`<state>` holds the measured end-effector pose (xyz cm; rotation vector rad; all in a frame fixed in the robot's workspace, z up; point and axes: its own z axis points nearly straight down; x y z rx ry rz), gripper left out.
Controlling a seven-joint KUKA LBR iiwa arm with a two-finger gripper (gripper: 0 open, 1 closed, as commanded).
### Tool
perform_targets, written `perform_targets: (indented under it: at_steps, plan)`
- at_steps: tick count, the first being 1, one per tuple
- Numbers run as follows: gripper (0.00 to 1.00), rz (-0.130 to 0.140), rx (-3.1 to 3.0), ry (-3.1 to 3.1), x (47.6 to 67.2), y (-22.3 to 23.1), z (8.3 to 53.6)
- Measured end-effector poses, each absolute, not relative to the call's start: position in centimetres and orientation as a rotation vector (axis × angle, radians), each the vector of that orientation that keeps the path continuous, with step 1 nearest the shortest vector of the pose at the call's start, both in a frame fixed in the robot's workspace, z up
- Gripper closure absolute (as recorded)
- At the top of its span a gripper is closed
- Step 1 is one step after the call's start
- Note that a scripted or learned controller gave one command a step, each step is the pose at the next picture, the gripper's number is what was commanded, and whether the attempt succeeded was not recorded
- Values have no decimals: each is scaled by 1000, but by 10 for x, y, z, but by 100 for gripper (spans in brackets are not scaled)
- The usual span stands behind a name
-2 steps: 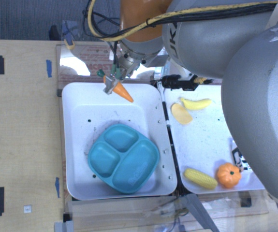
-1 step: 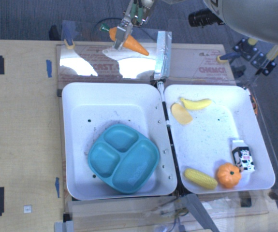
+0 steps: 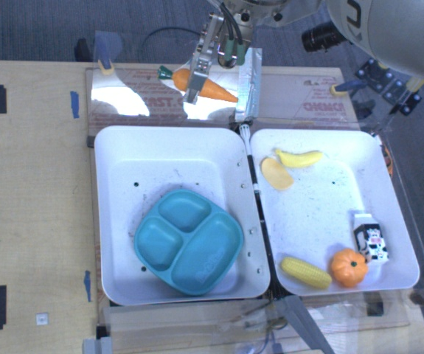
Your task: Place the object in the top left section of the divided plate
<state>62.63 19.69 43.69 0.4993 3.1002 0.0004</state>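
Observation:
My gripper [image 3: 220, 99] hangs high over the back edge of the bench, above the seam between the two bins. An orange toy carrot [image 3: 213, 88] with a green top lies crosswise between its two fingers, and the gripper is shut on it. The left finger [image 3: 197, 76] crosses in front of the carrot's thick end, and the carrot's tip points toward the flat silver right finger [image 3: 248, 87]. A teal divided plate [image 3: 223, 260] with three sections rests in the left bin [image 3: 116, 168], toward its front, well below and nearer than the gripper.
The right bin [image 3: 396, 227] holds a banana [image 3: 298, 158], a pale yellow slice [image 3: 276, 174], a corn cob [image 3: 305, 272], an orange [image 3: 348, 268] and a small cow-patterned carton [image 3: 370, 240]. Cardboard [image 3: 300, 98] lies behind the bins. The arm's body looms at the upper right.

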Motion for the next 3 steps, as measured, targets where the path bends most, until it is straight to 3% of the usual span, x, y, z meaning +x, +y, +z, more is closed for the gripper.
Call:
perform_targets:
  at_steps: [1, 2, 3]
  plan:
    - [100, 5, 116, 3132, 648, 221, 436]
    - [100, -2, 963, 2991, 610, 202, 400]
    - [100, 5, 830, 3023, 628, 212, 429]
